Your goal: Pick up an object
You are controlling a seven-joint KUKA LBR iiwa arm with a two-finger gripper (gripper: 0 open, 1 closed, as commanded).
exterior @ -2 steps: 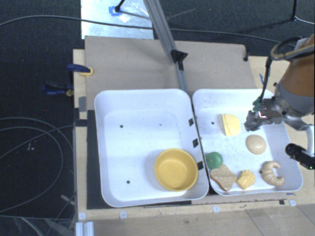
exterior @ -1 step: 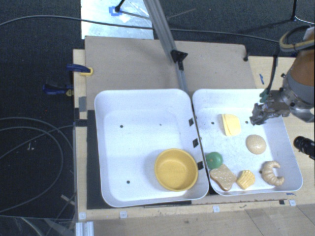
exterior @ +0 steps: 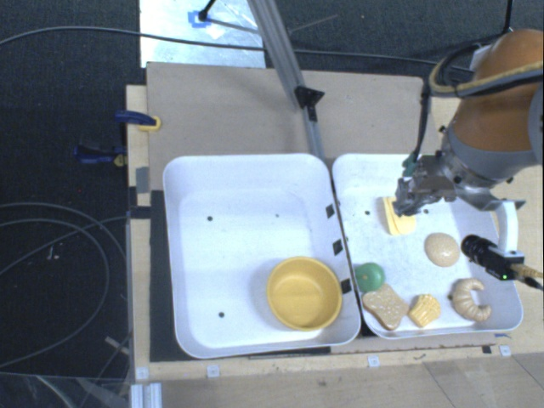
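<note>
Six food items in right bin (exterior: 510, 317), one yellow bowl (exterior: 304, 291) in left; hand (exterior: 409, 201) over cheese wedge (exterior: 398, 219), grip unclear.

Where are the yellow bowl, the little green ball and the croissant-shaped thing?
Round yellow bowl (exterior: 303, 292): camera view, left bin, point on its inner floor.
Small green ball (exterior: 371, 274): camera view, right bin, point on its top.
Tan croissant-shaped toy (exterior: 470, 300): camera view, right bin, point on its curved middle.

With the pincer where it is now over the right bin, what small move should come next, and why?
Probably a short descent straight down. The pincer sits directly above the yellow block, overlapping its upper edge, and nothing crowds that piece: the round beige bun lies apart, lower right.
</note>
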